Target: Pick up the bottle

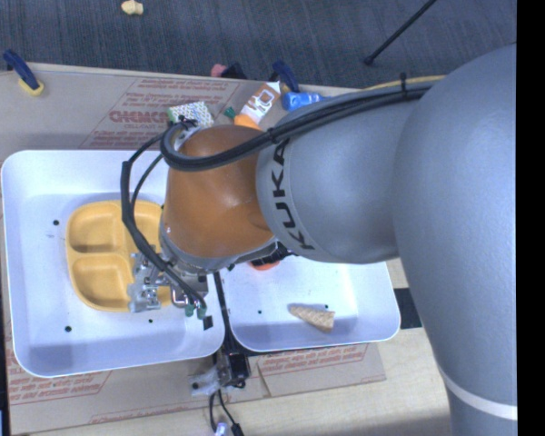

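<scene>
The gripper (153,291) hangs low in the left bin (27,243), over the right edge of a yellow divided tray (95,252); how its jaws stand cannot be told. The bottle (257,104), white with an orange label, lies beyond the bins near a blue clamp (295,96). An ice-cream cone (312,315) lies in the right bin (372,325).

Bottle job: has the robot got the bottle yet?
Not yet, as far as I can see. The arm has reached over the bins, and its tool hangs over the yellow tray in the left bin. The bottle lies behind the bins on the bench. Reaching it, gripping it and lifting it are all left.
</scene>
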Motion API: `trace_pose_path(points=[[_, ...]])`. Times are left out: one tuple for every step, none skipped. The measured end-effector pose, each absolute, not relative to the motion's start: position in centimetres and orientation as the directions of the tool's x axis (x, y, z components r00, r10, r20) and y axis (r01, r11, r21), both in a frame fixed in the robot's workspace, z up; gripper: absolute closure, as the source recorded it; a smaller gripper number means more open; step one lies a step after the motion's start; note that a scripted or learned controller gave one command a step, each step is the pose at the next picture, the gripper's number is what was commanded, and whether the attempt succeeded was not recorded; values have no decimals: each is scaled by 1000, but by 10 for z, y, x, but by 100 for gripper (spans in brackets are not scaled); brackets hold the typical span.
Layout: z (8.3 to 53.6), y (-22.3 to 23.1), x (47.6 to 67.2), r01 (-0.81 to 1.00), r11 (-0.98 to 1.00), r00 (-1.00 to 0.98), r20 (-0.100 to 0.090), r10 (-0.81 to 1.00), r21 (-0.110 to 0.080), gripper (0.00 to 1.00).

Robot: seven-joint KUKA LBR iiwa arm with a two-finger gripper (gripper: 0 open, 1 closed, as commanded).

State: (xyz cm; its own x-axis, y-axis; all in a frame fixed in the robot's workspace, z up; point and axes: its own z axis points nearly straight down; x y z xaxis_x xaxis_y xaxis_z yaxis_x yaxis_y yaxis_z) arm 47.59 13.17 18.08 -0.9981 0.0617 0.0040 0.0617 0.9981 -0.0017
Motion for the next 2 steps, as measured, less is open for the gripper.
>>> trace_pose_path(points=[[191,132,477,57,998,-998,4,57,-2,100],[240,119,477,380,925,-925,-1,380,0,100]])
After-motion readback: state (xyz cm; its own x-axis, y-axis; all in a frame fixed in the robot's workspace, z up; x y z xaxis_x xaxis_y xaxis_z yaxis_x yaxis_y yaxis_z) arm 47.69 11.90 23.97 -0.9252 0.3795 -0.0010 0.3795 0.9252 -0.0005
